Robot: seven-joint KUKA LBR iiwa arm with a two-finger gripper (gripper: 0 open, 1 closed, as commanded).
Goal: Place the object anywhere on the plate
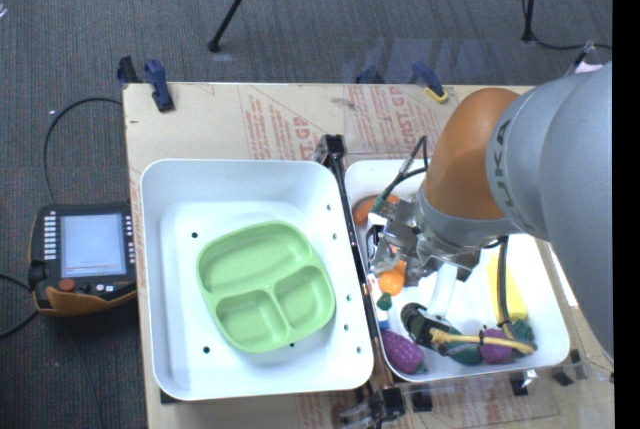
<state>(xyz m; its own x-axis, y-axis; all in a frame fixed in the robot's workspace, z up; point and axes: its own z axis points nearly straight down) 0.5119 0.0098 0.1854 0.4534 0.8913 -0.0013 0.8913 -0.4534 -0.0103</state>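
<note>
A light green plate [265, 288] with three compartments lies in the left white bin [170, 217], nothing on it. My gripper [408, 269] hangs low over the left side of the right bin [552, 317], below the grey and orange wrist. A small orange object [391, 280] sits right at the gripper; I cannot tell whether it is held. The arm hides the middle of that bin.
In the right bin lie another orange piece [363, 210] at the back left, a purple fruit [401, 353] at the front left, a second purple piece [497, 346] and a yellow banana-like object [511, 294]. A teach pendant [88, 252] rests on the floor left of the bench.
</note>
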